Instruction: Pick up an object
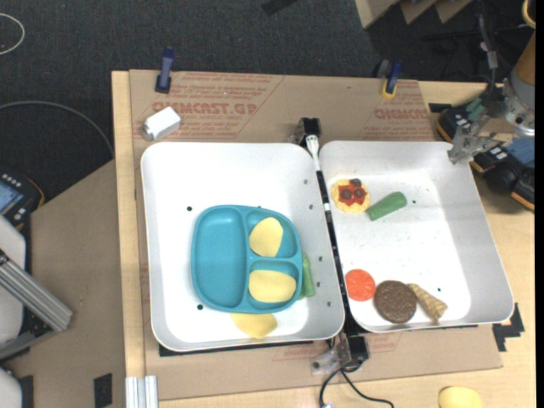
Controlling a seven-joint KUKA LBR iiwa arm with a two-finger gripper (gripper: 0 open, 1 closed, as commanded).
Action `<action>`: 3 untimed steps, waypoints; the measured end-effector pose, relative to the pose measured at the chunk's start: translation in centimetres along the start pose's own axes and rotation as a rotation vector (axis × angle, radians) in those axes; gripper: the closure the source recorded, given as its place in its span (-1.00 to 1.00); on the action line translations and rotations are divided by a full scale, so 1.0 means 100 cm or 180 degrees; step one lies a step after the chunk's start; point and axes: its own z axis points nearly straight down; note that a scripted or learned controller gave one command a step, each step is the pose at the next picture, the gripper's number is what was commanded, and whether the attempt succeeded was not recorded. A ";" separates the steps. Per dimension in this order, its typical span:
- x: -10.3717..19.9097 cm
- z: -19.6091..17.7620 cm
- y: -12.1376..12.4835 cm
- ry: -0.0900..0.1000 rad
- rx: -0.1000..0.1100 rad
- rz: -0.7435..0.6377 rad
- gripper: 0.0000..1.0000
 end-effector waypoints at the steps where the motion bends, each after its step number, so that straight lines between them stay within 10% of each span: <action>1: 0.001 0.050 0.021 -0.0001 -0.0004 -0.0009 1.00; 3: 0.000 0.123 0.021 -0.0002 -0.0004 -0.0008 1.00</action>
